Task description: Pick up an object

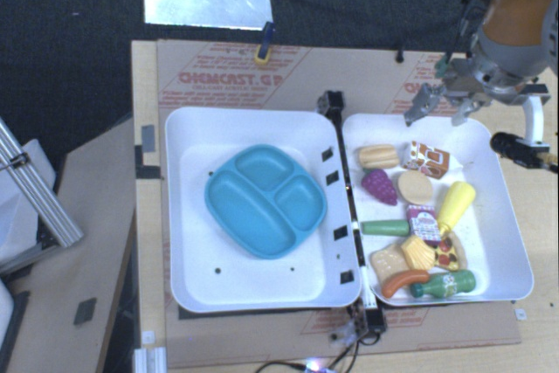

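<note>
the gripper (pixel 444 106) hangs over the far rim of the right bin (pixel 507 227), its two fingers spread apart with nothing between them. the arm (pixel 522 4) comes in from the upper right, orange band above the grey wrist.

all the toy food lies in the right bin. a bread roll (pixel 378 156) sits near the far left corner, with a patterned carton (pixel 426 159) just beside it on the right. below them are purple grapes (pixel 379 186) and a tan round biscuit (pixel 415 187). a yellow bottle (pixel 456 204) lies tilted toward the right wall. lower down, a green stick (perhaps a vegetable, hard to tell) (pixel 385 228) touches a pink box (pixel 424 223). near the front rim a sausage (pixel 403 281) and a green bottle (pixel 445 284) lie end to end.

the left bin (pixel 192 275) holds a blue tray (pixel 265 200) with three compartments.
</note>
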